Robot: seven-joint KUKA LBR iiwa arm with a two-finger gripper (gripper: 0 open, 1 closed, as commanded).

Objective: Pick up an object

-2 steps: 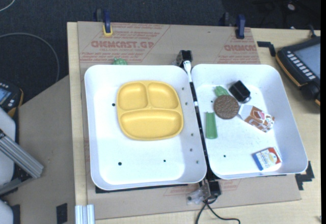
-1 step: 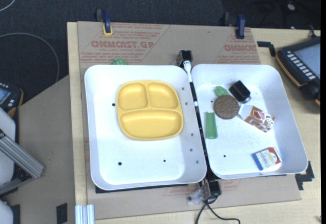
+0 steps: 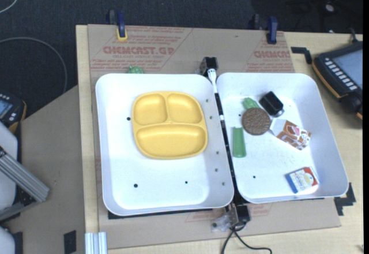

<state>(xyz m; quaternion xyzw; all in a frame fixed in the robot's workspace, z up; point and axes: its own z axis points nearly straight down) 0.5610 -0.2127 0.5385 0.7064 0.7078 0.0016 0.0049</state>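
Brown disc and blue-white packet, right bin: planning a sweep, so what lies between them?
In the camera view, between the brown disc and the blue-white packet the right bin floor is bare white; the red-white packet sits just off that line.

Arm: how it is bent or where it reaches cannot be told from the camera view.
Wrist: its tilt cannot be told.
Pincer: its place and its grip cannot be told.
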